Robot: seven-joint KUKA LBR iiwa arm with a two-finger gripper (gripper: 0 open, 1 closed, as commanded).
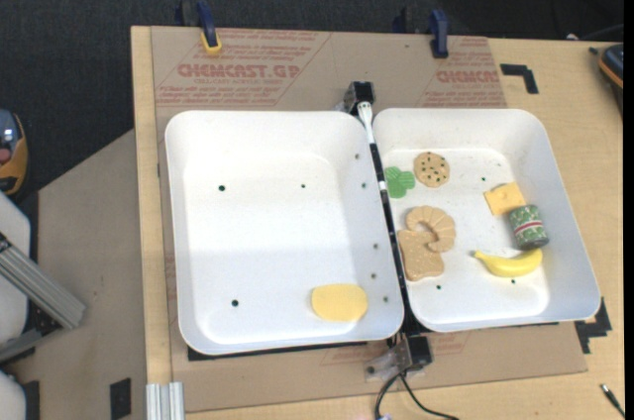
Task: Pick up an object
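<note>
The right bin [560, 240] holds several small items: a chocolate-chip cookie [431, 169], a green leafy piece [399, 181], a yellow cheese block [504, 199], a small green can [529, 227] lying on its side, a banana [509, 262], a tan pretzel-shaped piece [432, 226] and a slice of toast [423, 261] beneath it. In the left bin [198, 240] a yellow oval chip [339, 302] lies near the front right corner.
Both bins sit on a brown board [297, 66] held by two blue clamps [207, 22] at the back. A black divider clip [361, 97] marks the seam between the bins. Cables [401, 378] trail off the front edge.
</note>
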